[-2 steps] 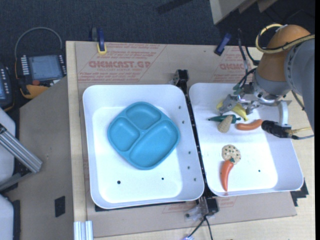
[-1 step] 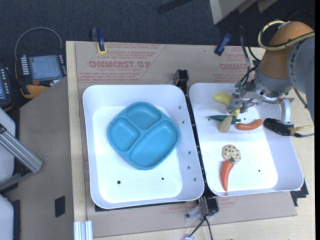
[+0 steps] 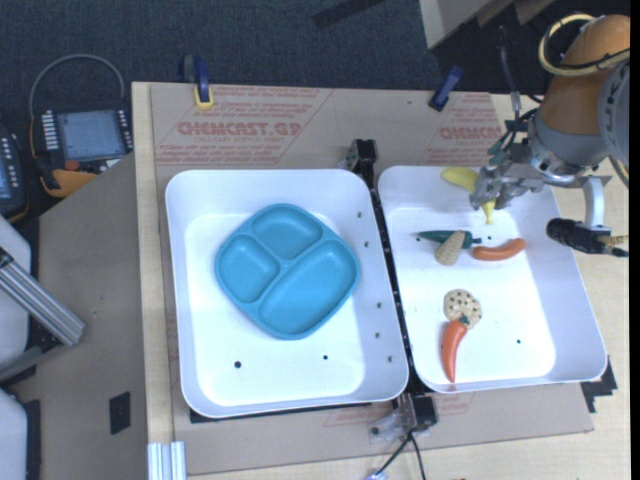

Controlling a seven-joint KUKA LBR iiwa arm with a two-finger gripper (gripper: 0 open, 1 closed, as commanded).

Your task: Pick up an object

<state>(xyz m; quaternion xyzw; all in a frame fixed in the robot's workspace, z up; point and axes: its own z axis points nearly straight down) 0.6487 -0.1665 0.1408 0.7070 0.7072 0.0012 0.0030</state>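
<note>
My gripper (image 3: 489, 198) hangs over the far part of the right bin (image 3: 570, 308), beside a yellow banana-like piece (image 3: 458, 177) to its left. A small yellow bit (image 3: 488, 212) shows just under the gripper's tip; whether it is held is unclear. Nearer the front lie a tan piece with a dark green end (image 3: 446, 243), an orange-red sausage (image 3: 498, 251), a speckled cookie (image 3: 462, 306) and an orange chili or carrot (image 3: 453, 346).
The left bin (image 3: 200, 348) holds a blue divided plate (image 3: 288, 270). A black clamp (image 3: 361, 154) sits between the bins at the far edge. Cardboard (image 3: 150, 268) lies under both bins.
</note>
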